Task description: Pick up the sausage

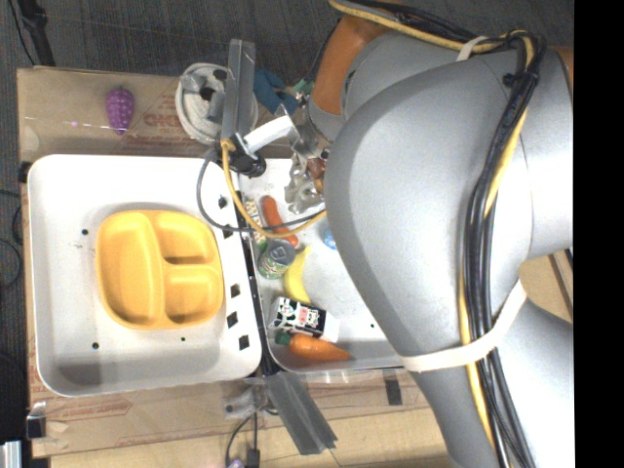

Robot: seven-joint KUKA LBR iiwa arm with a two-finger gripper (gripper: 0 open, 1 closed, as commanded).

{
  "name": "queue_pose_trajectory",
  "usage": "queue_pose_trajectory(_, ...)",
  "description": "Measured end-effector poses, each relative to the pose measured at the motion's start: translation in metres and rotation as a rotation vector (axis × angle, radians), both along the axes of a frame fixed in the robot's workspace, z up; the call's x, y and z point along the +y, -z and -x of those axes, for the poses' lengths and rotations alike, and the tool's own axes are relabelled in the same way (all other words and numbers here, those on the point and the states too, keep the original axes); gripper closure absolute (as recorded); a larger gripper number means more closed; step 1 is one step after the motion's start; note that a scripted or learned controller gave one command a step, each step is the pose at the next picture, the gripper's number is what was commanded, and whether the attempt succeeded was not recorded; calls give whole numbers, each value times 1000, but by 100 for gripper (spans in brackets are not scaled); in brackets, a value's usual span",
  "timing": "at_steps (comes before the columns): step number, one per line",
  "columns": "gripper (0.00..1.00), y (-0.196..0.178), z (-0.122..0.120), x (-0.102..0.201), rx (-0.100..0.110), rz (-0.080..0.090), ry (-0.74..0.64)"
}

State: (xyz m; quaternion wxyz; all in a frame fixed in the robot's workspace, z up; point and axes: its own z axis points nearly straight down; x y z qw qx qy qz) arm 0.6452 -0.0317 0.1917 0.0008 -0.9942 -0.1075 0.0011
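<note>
The sausage (270, 213), a short reddish-brown piece, lies in the right bin (366, 331) close to the divider between the bins. My gripper (304, 185) hangs just to its right and slightly above, at the bin's far end. The bulky grey arm (439, 193) covers most of the right bin and hides much of the gripper.
A small tin can (278, 254), a yellow fruit (295, 277), a black-and-white carton (297, 316) and a carrot (314, 350) lie nearer the front of the right bin. The left bin (58, 193) holds a yellow divided tray (161, 266). Purple grapes (120, 108) rest on the bench behind.
</note>
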Motion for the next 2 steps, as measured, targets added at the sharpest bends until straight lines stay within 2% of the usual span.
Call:
queue_pose_trajectory(1, 100, -11, -1, -12, 2, 1, 7)
queue_pose_trajectory(2, 100, -14, 40, -22, 6, -2, 7)
